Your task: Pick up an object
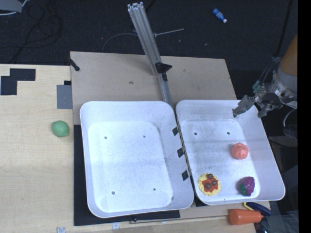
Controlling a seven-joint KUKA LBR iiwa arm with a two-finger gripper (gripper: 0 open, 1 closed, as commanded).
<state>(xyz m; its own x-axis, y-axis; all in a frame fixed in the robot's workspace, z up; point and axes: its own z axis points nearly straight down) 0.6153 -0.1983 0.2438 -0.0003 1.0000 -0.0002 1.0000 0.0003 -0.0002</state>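
Observation:
The right bin (209, 113) holds three toys: a pink-red round fruit (239, 151), a purple grape bunch (247, 185) and a yellow round piece with red spots (209, 184). My gripper (251, 108) hangs over the bin's far right corner, above and behind the pink fruit. Its two dark fingers are spread apart with nothing between them.
The left bin (95, 113) lies beside the right one, joined by dark clips. A green ball (60, 128) rests on the bench to the left. An orange carrot-like toy (245, 216) lies in front of the right bin. A metal rail (148, 38) slants up behind the bins.

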